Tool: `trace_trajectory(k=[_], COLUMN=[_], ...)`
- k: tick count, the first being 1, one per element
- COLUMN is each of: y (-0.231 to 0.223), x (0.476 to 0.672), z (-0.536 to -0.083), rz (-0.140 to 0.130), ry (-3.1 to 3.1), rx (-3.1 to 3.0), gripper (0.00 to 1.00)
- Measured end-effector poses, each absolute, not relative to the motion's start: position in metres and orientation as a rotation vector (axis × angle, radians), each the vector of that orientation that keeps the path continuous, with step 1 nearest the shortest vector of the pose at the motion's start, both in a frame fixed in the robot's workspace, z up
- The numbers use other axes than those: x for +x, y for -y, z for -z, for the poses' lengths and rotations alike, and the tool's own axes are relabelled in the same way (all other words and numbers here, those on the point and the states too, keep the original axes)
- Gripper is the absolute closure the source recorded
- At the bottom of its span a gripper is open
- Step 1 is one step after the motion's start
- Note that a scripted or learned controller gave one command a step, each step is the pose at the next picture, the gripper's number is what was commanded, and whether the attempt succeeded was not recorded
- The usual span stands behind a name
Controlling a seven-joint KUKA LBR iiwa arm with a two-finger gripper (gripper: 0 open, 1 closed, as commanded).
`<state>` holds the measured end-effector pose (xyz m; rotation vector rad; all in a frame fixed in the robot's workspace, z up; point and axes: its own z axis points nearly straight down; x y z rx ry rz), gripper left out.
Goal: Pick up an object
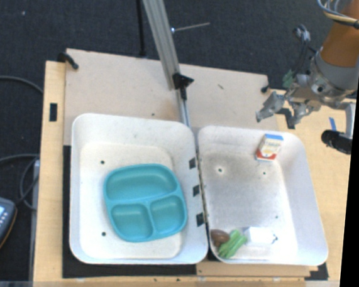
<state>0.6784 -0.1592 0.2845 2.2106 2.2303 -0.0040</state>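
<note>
The jaws (282, 110) are hanging spread and holding nothing above the far rim of the right bin (308, 183). Just below them a small carton (269, 147) is sitting in that bin's far corner, close to the wall. It is looking light and stiff, probably easy to crush, so pinching its two flat sides seems best. At the near edge a green pod (234, 244), a brown lump (220, 237) and a white packet (260, 235) are lying bunched together. A teal plate (145, 201) is resting in the left bin (92, 131).
</note>
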Motion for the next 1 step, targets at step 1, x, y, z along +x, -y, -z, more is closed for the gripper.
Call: trace_trajectory(k=[1], y=[0.1321], x=[0.6539], z=[-0.1730], rz=[0.008], ry=[-2.233], rx=[2.217], gripper=[0.00])
